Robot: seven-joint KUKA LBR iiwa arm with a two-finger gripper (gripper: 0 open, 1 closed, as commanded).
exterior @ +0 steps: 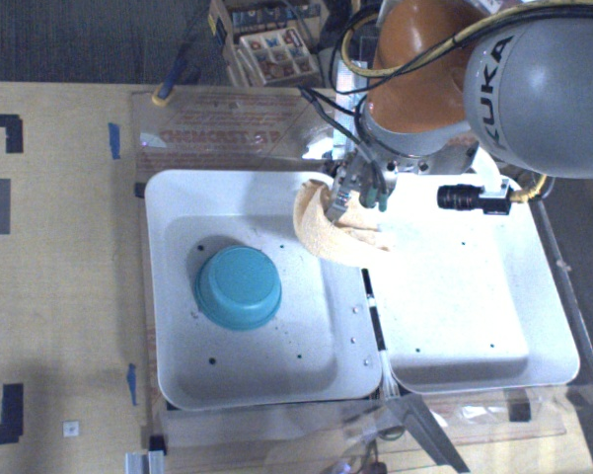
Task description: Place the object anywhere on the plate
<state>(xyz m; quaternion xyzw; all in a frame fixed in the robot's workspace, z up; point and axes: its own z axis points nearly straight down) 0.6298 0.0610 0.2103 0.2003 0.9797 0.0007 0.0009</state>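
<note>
Looking down on the bench [59,265], you see the grey arm [533,87] reach in from the right, its orange band [424,38] above the wrist. The gripper [340,203] hangs over the far edge where the two white bins meet. A tan, floppy object [328,233], perhaps a cloth or soft flat piece, sits right at the fingers [335,201]: its upper edge rises between them, so they look clenched on it, while the rest droops down and to the right over the divide between the bins.

A blue plate [239,286], bowl-like and round, lies in the left bin [178,205], well apart from the tan object, to the near left of it. The right bin [474,294] sits just beside the left one.

The bench is pale wood with black corner marks [5,131] and bits of blue tape [113,139]. Beyond the far edge you see a small wooden rack [266,38] on a dark floor [79,18], and cables [355,42] looping by the arm.
</note>
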